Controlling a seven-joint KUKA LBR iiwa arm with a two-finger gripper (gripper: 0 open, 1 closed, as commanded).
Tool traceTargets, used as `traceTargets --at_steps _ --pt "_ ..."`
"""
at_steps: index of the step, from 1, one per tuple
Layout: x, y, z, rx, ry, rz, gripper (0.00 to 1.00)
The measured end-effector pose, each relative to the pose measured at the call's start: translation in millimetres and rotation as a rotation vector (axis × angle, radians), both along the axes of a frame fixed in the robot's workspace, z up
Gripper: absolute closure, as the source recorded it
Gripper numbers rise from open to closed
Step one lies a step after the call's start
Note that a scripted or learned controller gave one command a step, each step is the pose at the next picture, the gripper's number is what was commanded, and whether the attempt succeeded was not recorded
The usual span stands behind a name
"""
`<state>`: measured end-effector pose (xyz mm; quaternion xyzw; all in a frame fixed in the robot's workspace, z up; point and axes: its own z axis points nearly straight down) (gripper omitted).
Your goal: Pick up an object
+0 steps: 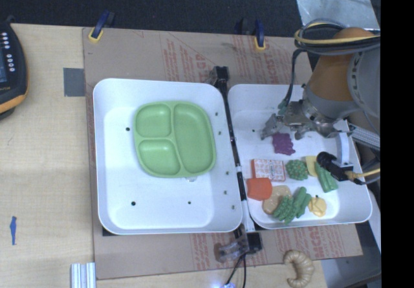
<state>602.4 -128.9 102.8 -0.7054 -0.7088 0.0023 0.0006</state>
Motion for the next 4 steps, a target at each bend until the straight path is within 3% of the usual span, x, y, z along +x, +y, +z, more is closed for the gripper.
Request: traceTargets --at_steps 1,2,3,4 --pt "-7.6 -27.7 -11.3 0.001 0.002 -0.003 0.0" --pt "-6.5 -27.2 0.4 0.002 0.001 -0.002 1.0" --pt "-6.7 -27.1 -0.1 0.001 0.002 -0.001 0.0" --pt "-6.6 -28.3 10.7 0.0 0.002 -0.001 1.0"
